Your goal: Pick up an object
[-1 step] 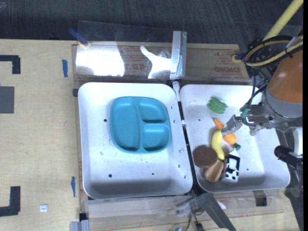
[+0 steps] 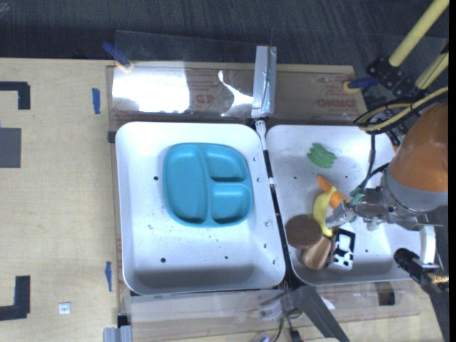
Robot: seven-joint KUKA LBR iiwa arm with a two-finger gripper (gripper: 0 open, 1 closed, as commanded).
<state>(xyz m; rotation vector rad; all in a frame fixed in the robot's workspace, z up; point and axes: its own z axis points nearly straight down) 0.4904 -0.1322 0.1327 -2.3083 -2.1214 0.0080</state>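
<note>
Arm reaching into the right bin beside a small heap of objects

In the lower right of the frame, the right bin (image 2: pixel 370 266) holds a yellow banana (image 2: pixel 325 206) touching an orange carrot-like piece (image 2: pixel 325 184), a brown round-topped object (image 2: pixel 308 239), a black-and-white patterned piece (image 2: pixel 344 249) and, apart near the top, a green item (image 2: pixel 321 154); the pincer (image 2: pixel 354 211) sits just right of the banana, whether spread or pressed together I cannot tell; the left bin (image 2: pixel 135 212) carries a blue divided plate (image 2: pixel 208 183)

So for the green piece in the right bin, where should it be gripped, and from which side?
Across its short width, coming straight down from above. The green piece lies flat and alone near the right bin's far wall, apart from the pile by the hand.
</note>
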